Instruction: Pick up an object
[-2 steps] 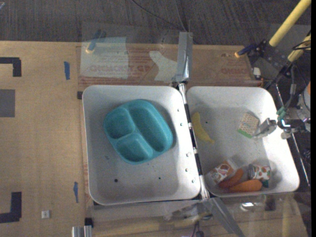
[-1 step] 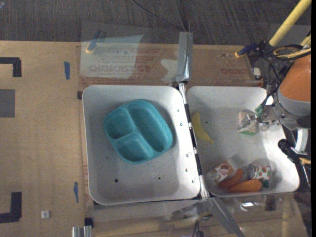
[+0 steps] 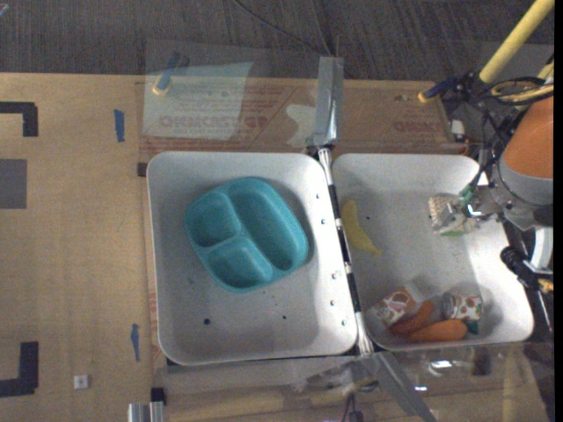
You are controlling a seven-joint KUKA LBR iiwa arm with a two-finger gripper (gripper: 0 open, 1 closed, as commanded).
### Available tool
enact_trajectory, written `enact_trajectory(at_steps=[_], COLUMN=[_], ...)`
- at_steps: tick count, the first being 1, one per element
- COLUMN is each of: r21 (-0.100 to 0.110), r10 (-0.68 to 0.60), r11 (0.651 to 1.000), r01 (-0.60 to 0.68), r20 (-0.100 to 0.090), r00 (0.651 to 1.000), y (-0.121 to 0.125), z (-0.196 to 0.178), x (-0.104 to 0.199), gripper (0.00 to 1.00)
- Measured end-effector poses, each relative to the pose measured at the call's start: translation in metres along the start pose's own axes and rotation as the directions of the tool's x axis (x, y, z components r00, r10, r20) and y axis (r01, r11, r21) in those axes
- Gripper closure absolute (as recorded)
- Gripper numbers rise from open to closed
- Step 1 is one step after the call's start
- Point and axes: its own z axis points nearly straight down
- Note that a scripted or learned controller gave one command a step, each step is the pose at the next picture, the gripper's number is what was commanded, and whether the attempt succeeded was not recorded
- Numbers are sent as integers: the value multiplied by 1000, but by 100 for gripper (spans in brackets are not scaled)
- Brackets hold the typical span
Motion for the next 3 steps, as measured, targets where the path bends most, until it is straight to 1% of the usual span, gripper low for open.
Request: enact_trajectory(at_steps=[1,2,3], r21=[2,2,10], r10=[7,306,399], r11=[1000,952,917], r01=[-7,-306,-399], r20=[1,2,2], r00=[1000,952,917], y=[60,62,82], z=[-97,-185,-112], x=[18,25,46], gripper=[100,100,100])
